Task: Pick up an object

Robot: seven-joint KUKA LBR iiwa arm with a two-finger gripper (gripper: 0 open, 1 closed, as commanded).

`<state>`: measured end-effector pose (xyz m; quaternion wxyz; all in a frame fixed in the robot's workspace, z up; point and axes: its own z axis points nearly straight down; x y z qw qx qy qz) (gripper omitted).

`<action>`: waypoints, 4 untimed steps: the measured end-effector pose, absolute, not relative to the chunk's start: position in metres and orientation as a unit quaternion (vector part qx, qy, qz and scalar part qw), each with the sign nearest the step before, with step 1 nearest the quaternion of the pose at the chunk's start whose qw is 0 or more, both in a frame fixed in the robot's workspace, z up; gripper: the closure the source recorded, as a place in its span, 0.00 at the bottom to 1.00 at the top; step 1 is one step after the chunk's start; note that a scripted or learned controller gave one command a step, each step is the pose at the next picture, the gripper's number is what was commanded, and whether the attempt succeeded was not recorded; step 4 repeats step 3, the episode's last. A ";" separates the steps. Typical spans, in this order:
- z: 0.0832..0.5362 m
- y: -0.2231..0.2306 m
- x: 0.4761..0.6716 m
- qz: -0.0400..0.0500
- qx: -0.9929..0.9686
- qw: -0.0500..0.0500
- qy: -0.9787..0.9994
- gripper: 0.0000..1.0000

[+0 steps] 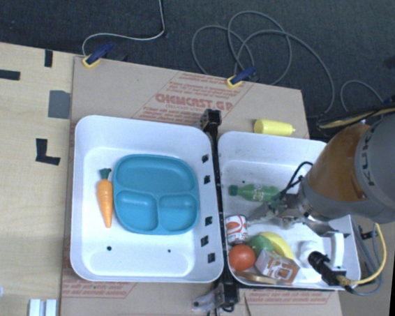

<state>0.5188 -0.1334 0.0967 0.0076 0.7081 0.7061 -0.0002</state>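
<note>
My gripper (270,214) hangs low in the right bin (275,151), reaching in from the right under the grey and orange arm (350,170). Just above it lies a green bottle (253,192). Below it sits a yellow banana (277,243), with a red tomato (242,257) and a brown carton (277,267) at the bin's front. A red and white can (236,228) lies to the gripper's left, close to its tip. I see nothing lifted off the bin floor.
The left bin (91,135) holds a blue divided plate (156,193) and an orange carrot (104,200). A yellow object (274,127) lies on the cardboard behind the right bin. A white object (307,251) sits right of the banana. Cables trail across the dark floor at the back.
</note>
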 end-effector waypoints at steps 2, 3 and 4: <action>0.096 -0.142 0.486 0.001 0.707 0.005 0.707 1.00; 0.185 -0.050 0.567 0.001 0.706 0.000 0.708 1.00; 0.185 -0.050 0.567 0.001 0.706 0.000 0.708 1.00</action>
